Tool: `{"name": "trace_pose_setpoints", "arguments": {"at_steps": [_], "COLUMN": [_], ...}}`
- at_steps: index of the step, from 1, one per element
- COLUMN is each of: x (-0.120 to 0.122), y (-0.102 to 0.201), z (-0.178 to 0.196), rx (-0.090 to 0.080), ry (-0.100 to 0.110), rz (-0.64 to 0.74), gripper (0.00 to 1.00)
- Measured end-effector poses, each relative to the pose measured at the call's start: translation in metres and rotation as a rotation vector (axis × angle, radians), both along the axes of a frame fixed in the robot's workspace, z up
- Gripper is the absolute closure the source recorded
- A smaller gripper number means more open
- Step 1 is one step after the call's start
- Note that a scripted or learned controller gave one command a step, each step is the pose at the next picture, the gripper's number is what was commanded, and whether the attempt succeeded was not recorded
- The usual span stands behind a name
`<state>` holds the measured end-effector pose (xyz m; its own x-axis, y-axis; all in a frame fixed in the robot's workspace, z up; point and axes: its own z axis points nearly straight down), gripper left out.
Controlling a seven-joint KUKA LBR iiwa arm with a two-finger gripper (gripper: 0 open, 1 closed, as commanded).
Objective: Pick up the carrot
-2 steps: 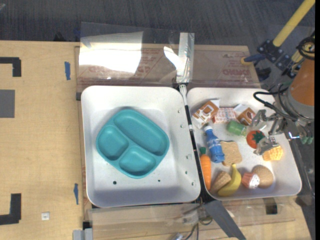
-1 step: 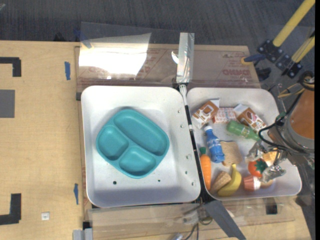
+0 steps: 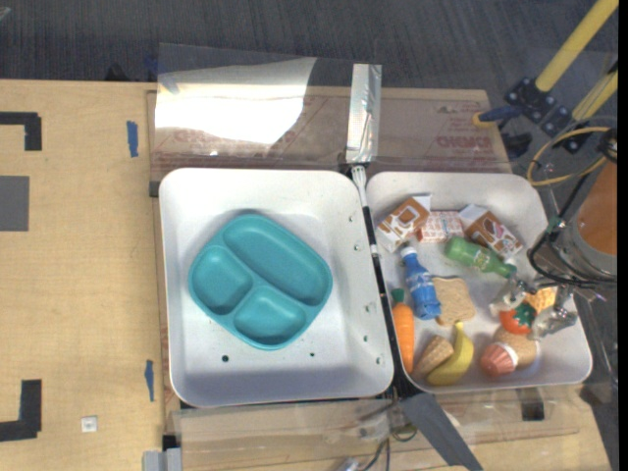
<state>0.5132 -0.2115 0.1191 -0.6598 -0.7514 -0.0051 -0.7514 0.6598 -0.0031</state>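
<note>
The carrot is a small orange toy with a green top. It lies lengthwise against the left wall of the right bin, between a blue bottle and a banana. The arm comes in over the right bin's right rim, its orange band at the frame edge. My gripper hangs low at the bin's right side, above a red and green toy. It is far to the right of the carrot, with nothing visibly held.
The right bin also holds a green bottle, a bread slice, small cartons and a red fruit. The left bin holds a teal divided plate. Cables and yellow bars stand at the far right.
</note>
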Motion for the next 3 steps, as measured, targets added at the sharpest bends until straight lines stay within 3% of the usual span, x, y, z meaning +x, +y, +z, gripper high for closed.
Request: {"name": "trace_pose_setpoints", "arguments": {"at_steps": [1,2,3], "x": [0.016,0.036,-0.028], "y": [0.069,0.027,0.004], "z": [0.039,0.108,0.029], "rx": [0.001,-0.004,0.003], "ry": [-0.004,-0.004,0.008], "rz": [-0.112,0.386,0.317], "gripper": [1.0,1.0,1.0]}}
